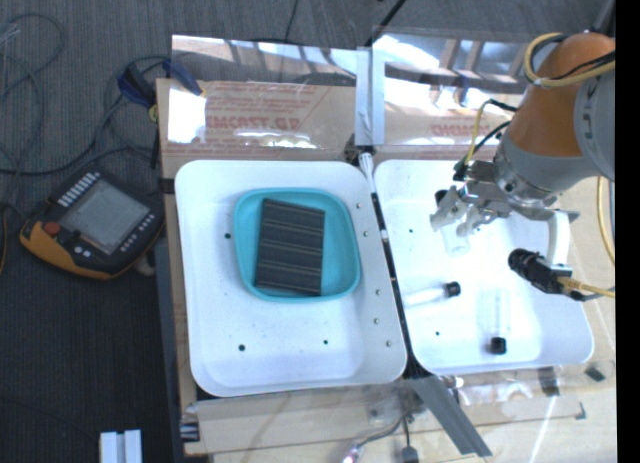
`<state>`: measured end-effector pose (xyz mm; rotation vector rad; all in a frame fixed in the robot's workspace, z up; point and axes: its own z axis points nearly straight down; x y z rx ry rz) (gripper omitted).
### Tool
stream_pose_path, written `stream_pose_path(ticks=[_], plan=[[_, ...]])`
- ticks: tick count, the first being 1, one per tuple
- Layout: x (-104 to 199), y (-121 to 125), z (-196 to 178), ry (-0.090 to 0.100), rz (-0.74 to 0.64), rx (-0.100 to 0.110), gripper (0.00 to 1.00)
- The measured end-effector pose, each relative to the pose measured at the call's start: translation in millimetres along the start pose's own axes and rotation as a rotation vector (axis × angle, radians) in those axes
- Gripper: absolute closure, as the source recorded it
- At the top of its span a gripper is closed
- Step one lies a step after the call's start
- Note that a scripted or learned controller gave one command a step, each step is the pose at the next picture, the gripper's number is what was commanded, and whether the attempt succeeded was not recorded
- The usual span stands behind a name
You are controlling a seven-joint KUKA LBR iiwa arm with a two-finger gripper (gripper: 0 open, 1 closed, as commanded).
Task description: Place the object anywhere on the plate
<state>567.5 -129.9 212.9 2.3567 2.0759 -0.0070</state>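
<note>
A dark ribbed rectangular object lies flat on the teal plate, which sits in the left white bin, well apart from the arm. The claw hangs over the upper part of the right white bin, and from this slant I cannot tell how far it is open or whether it has hold of anything. Below it on that bin's floor lie two clear tubes with black caps, one near the bin's left wall and another toward the front.
</note>
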Motion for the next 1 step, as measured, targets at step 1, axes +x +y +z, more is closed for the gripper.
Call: stream_pose_path(ticks=[1], plan=[[0.0, 0.1, -0.2, 0.000, 0.000, 0.000, 0.00]])
